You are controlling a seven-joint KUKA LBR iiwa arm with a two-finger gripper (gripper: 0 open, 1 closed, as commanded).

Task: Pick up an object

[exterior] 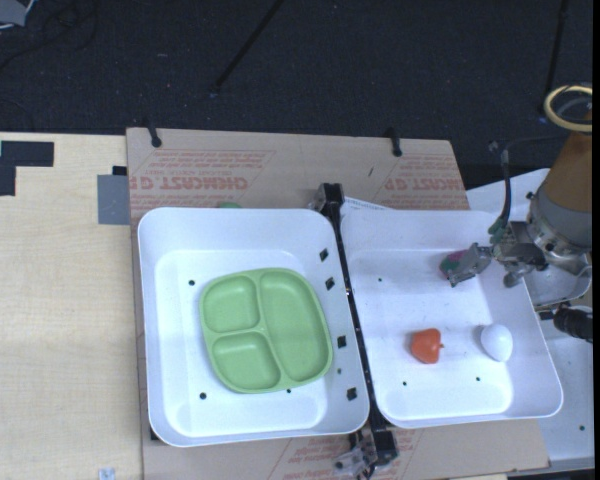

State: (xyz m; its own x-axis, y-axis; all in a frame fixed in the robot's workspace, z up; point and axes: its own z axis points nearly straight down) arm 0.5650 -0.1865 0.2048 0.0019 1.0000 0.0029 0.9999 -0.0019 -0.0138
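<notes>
— Targets first: where do they lie?

— Small red rounded object [427, 346] rests near the middle of the right white bin [400, 408], toward its front edge; a white egg-shaped object [497, 342] lies just beside the right wall. The green three-compartment plastic tray [266, 329] fills the left white bin [170, 258].

— And your gripper [467, 265]?

— It hovers toward the right bin's back edge, holding nothing; open or closed, I cannot tell. I'd centre over the red piece before descending.

Even, fairly bright overhead light on the two white bins [245, 230], no hard glare, soft faint shadows under small objects, dark dim floor [280, 48] beyond, slightly soft low-resolution picture, end effector [467, 265] mildly blurred
</notes>
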